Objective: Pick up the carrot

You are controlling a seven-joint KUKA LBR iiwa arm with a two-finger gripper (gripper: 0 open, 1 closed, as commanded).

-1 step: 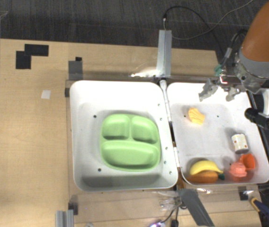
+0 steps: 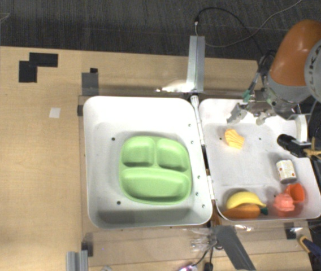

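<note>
The tool [image 2: 247, 110] hangs over the far end of the right bin [image 2: 251, 162], beneath the grey arm [image 2: 319, 66] with its orange band, which comes in from the right. Its two fingers [image 2: 235, 113] stand spread apart with nothing between them, so it is open and holds no object.

The carrot [image 2: 245, 210] lies well apart from the tool, at the bin's near edge, straight down the view from the fingers. It is an orange body with a small green tip at its right end, lying on its side. A yellow banana [image 2: 243, 199] rests against its far side, touching it.

Closest to the tool, just below it, sits a small yellow ridged piece [image 2: 234, 139]. Down and to the right of the tool stands a small white and brown cylinder [image 2: 285, 170], and past that, in the near right corner, a pink item [image 2: 284, 203] beside an orange-red one [image 2: 296, 192].

Left of the tool, the other bin [image 2: 98, 151] holds a green divided plate [image 2: 155, 168] on the wooden surface [image 2: 30, 168]
</note>
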